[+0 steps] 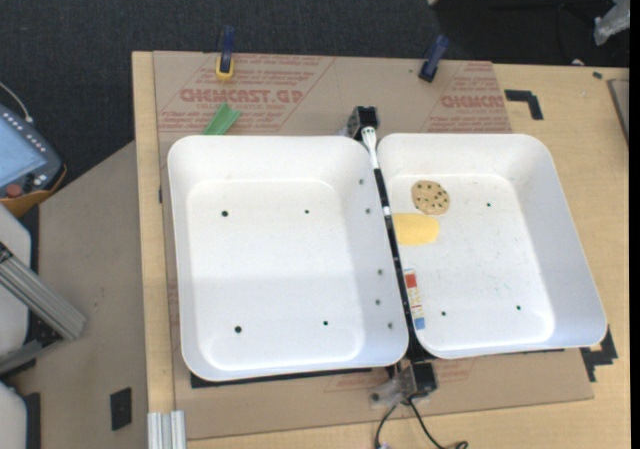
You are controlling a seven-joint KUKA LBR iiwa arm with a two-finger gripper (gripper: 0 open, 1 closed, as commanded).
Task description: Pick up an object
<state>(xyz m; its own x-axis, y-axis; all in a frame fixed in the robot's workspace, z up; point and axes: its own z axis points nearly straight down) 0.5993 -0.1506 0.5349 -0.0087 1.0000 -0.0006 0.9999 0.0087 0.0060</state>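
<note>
A round brown cookie with dark chips (430,197) lies in the right bin (560,237), near its left wall. Just below it rests a flat yellow piece (415,229), touching or nearly touching the cookie. A small white, red and blue item (413,299) lies along the right bin's left rim, further toward the front.
The left bin (200,267) sits beside the right one on a cardboard sheet (300,87). A green strip (221,119) lies on the cardboard behind the left bin. Clamps (226,52) hold the sheet's far edge.
</note>
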